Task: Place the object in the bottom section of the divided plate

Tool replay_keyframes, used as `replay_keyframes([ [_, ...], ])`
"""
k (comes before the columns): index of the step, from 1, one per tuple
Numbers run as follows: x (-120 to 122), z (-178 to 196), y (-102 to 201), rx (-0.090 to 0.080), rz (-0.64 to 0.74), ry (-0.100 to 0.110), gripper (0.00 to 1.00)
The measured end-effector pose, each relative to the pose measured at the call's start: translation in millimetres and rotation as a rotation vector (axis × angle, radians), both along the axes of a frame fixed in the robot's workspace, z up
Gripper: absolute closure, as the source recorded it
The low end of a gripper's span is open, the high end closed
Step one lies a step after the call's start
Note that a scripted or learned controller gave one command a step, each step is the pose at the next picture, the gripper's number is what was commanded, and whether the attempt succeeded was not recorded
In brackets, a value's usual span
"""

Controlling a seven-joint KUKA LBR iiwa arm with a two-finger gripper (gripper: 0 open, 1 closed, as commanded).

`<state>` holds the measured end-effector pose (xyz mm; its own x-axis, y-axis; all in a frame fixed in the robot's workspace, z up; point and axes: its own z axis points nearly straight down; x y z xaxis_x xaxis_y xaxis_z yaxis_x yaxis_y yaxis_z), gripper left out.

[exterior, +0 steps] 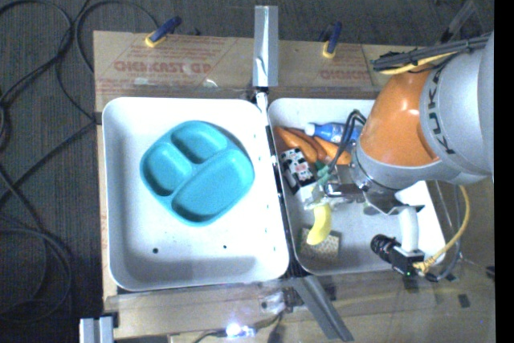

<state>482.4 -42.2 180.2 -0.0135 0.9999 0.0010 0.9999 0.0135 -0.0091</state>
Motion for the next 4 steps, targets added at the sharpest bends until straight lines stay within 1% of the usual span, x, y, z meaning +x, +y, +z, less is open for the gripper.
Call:
replay_keyframes([
  [1, 40.6, -0.2, 60.5, -0.002, 0.198, 0.001, 1.00],
  [2, 109.9, 5.7, 66.9, -0.005, 0.122, 0.000, 1.00],
  [3, 110.0, 5.9, 66.6, -0.006, 0.122, -0.001, 0.00],
  [4, 108.8, 11.2, 65.9, -0.010, 0.122, 0.008, 1.00],
])
